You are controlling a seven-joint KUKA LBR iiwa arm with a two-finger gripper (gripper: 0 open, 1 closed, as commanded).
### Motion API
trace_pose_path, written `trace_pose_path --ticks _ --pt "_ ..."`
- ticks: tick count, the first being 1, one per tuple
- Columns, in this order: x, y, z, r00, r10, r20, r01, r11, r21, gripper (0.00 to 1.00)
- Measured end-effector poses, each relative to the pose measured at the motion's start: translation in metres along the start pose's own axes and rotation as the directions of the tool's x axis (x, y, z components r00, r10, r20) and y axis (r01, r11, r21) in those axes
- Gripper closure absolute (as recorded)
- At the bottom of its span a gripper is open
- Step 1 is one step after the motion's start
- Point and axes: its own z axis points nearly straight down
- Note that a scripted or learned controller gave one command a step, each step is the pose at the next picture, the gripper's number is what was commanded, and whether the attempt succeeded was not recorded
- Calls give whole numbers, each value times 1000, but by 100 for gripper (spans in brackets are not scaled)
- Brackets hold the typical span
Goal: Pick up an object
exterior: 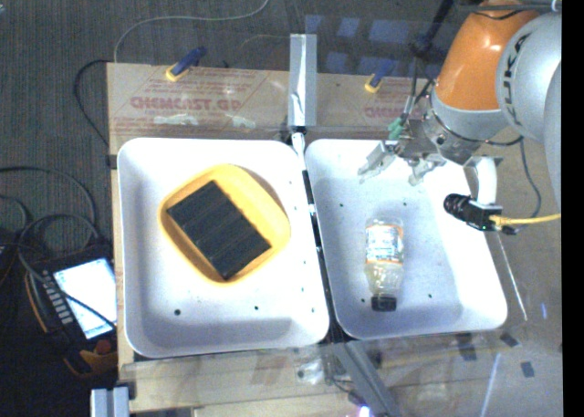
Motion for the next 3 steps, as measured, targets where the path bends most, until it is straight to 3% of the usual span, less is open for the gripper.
trace_pose_path --ticks 1,2,3 --pt "1 0 -9 1000 -1 -1 1 1000 1 100" --pt "1 0 -9 1000 -1 -1 1 1000 1 0" --pt "-23 -14 91 994 -108 0 108 994 0 0"
